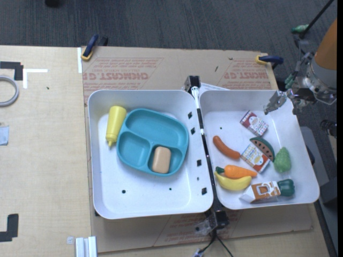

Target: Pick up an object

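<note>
Fingers (282,101) spread, gripping nothing, hang above the right bin (305,143) beside a small carton (254,123).

Both white bins (144,205) look like smooth plastic, the teal tray (140,133) glossy plastic, resting on matt printed cardboard (161,71) over a wooden bench (43,170).

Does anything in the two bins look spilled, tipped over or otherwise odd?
Nothing spilled. The yellow mustard bottle lies on its side against the blue divided plate in the left bin; the orange juice carton lies flat.
</note>
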`<state>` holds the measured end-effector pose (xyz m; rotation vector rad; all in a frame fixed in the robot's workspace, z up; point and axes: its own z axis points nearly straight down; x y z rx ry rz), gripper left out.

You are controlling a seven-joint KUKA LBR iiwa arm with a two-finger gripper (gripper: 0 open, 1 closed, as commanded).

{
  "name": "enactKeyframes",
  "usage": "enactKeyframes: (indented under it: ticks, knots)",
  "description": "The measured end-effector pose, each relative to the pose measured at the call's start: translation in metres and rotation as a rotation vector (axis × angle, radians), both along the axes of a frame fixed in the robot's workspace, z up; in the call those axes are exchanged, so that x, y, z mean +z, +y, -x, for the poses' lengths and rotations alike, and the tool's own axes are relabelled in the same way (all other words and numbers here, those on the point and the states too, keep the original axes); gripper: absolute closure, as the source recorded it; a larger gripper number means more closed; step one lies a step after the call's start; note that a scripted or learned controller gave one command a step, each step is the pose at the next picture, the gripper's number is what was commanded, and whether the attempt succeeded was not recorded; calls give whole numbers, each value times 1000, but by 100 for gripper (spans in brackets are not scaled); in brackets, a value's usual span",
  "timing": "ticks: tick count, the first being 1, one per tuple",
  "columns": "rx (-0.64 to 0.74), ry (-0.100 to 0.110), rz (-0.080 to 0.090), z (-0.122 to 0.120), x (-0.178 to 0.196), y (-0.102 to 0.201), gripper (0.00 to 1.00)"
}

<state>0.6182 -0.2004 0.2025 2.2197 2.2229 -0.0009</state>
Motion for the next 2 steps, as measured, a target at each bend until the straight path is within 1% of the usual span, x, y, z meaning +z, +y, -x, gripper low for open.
enactKeyframes:
  ticks: [1,2]
  knots:
    - [-157,1,-1,4,-79,76,0]
    - [-5,-3,2,-3,-107,72,0]
